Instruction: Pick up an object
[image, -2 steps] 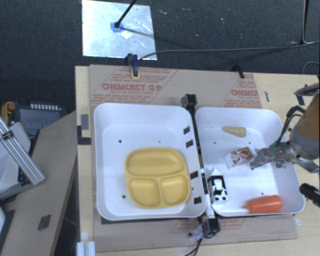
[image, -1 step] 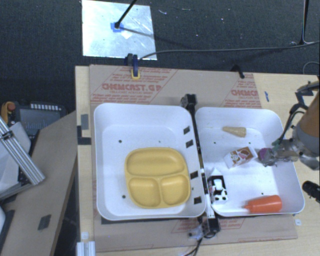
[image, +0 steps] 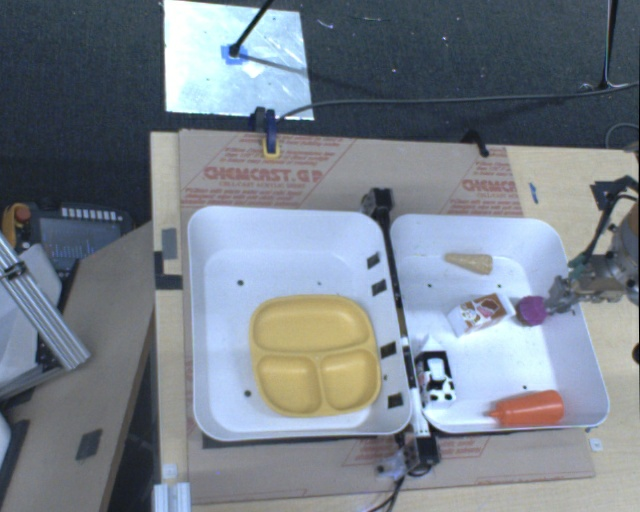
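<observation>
- Two shallow white bins sit side by side on a board printed with red "CHEMCAST GP" lettering (image: 262, 173), repeated at a slant near the far right corner.
- Left bin (image: 215, 260): it holds a single yellow divided plate (image: 313, 353), three compartments, lying flat toward the near side.
- Between the bins, a row of small dark clips runs along the shared rim.
- Right bin (image: 560, 250): five things lie in it, all apart from one another except where noted.
- A small black-and-white patterned carton (image: 435, 380) rests against the near left wall.
- A tan wedge-shaped piece (image: 470, 262) lies toward the far side.
- A small white carton with a brown and red picture label (image: 481, 313) lies near the middle; its writing is too small to read.
- A purple rounded object (image: 531, 310) sits just right of that carton, touching or nearly touching the gripper tip.
- An orange carrot-like object (image: 526, 407) lies along the near right wall.
- Gripper (image: 556, 298): it reaches in over the right rim, low beside the purple object; whether its fingers are spread or pressed together cannot be told.
</observation>
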